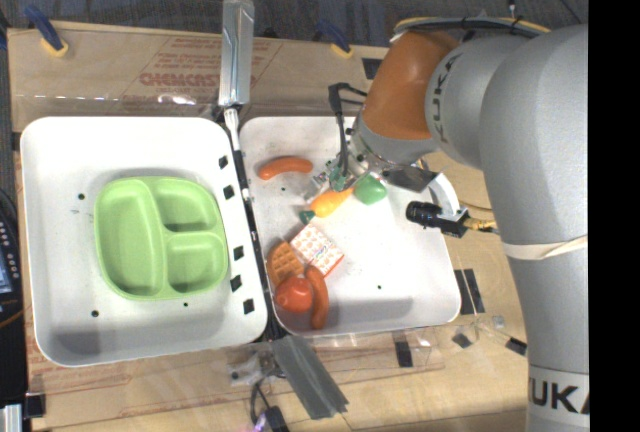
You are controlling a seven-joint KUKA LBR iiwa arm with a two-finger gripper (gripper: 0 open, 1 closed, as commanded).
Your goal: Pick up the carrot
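One carrot (pixel 328 204), tip lower-left

the grey arm (pixel 530 170) reaches in from the right, bulking large over the frame's right side; its orange band (pixel 405 85) sits above the wrist; the gripper (pixel 343 172) points down and left, low over the bench, its tip mostly hidden beneath the wrist
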